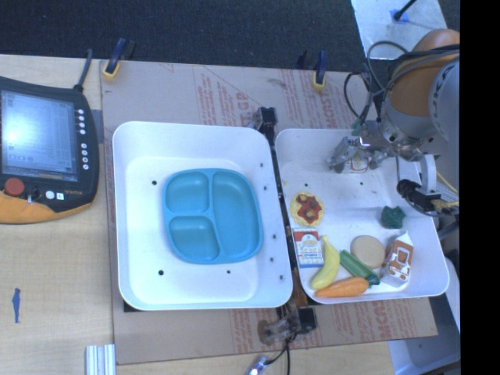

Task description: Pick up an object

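My gripper (356,156) hangs over the far end of the right bin (437,287), with bare white floor beneath it. The toy food lies nearer the front of that bin. A round pizza piece (307,208) sits left of centre, about a hand's width from the gripper. A small dark green piece (393,216) rests by the right wall. At the front lie a small red and white box (309,249), a banana (328,266), a carrot (341,287), a green cucumber (358,266), a tan round disc (367,248) and a brown and white carton (398,260).
The left bin (133,209) holds a blue divided plate (212,214). A teach pendant (43,155) lies on the bench at the far left. Clamps (115,59) stand at the board's back edge. Cables (426,198) hang beside the wrist, over the right bin's right wall.
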`<state>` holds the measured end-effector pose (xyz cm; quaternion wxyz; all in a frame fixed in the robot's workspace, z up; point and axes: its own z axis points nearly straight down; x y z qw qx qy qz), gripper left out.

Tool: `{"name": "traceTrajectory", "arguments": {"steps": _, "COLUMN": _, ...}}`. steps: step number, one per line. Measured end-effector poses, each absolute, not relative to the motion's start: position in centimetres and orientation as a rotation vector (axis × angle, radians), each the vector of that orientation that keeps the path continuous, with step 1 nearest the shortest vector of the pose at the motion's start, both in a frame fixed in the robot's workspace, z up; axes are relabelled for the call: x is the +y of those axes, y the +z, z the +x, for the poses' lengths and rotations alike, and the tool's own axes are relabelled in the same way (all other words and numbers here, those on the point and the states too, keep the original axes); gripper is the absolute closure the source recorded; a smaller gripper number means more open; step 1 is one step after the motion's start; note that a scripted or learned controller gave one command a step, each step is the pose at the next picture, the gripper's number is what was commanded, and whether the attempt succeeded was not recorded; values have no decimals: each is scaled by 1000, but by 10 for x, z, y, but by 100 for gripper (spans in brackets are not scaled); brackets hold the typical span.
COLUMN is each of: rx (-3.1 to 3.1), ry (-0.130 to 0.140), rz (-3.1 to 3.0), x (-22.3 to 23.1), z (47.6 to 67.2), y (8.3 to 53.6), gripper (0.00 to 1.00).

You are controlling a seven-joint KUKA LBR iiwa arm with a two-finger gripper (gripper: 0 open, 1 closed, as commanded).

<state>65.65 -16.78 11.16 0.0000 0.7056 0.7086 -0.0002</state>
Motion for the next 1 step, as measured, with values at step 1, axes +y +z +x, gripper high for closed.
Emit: {"name": "traceTrajectory", "arguments": {"steps": 1, "rx": 2227, "ry": -3, "rz": 2220, "x": -178, "z": 655, "y": 92, "gripper": 0}}
